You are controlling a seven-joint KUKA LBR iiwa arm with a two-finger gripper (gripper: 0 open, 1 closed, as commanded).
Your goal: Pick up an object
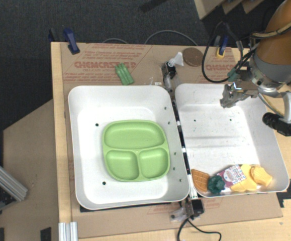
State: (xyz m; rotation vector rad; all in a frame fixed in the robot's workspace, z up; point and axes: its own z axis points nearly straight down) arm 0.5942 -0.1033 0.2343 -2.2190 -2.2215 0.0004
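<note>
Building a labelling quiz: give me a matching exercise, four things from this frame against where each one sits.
Things:
1. green divided plate
2. pile of small toys
3. gripper
4. green clip

Places:
A. near corner of the right bin
B. on the cardboard beyond the left bin
C. middle of the left bin
D. above the far edge of the right bin

Pairs: 1-C, 2-A, 3-D, 4-B

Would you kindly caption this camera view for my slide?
End effector above right bin; toys clustered at its near edge; green tray in left bin.
</note>
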